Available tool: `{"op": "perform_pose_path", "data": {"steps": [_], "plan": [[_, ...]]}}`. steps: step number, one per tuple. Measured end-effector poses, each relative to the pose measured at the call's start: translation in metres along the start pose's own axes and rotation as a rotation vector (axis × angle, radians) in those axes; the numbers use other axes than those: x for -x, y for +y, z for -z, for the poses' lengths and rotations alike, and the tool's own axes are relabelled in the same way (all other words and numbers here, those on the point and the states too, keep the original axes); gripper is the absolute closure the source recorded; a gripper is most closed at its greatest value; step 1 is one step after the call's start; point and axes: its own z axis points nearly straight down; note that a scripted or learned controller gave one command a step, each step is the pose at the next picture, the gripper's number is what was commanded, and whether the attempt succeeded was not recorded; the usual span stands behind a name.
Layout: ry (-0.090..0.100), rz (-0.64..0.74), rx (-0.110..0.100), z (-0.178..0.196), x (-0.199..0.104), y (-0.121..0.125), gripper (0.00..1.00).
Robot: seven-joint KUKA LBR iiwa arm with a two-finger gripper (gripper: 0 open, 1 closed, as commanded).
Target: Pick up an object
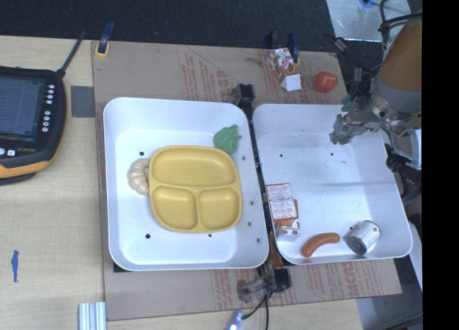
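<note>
Two shallow white bins sit side by side on a cardboard sheet laid over the desk point(43, 228). The left bin point(122, 242) holds a yellow divided tray point(195, 187) near its centre, with a green leaf-shaped item point(227, 138) touching the tray's upper right corner and a pale, lumpy item point(138, 176) partly tucked under the tray's left edge. The right bin point(373, 171) holds a small red-and-white carton point(282, 209) lying flat against its left wall, a sausage-shaped item point(319, 244) near the front wall, and a small silver can point(363, 237) on its side just right of the sausage. The arm point(401, 63) enters from the right, and its gripper point(347, 129) hangs over the upper right part of the right bin, well apart from the three items in it; nothing shows between the fingers, and whether they are spread or pressed together cannot be told. Outside the bins, on the cardboard behind the right bin, stand a second small carton point(284, 65) and a red round item point(325, 81). A handheld control pendant point(29, 120) lies at the far left of the desk.
</note>
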Motion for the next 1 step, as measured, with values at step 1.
{"op": "perform_pose_path", "data": {"steps": [1], "plan": [[-0.001, 0.003, 0.000, 0.0104, 0.0008, 0.0002, 1.00]]}}
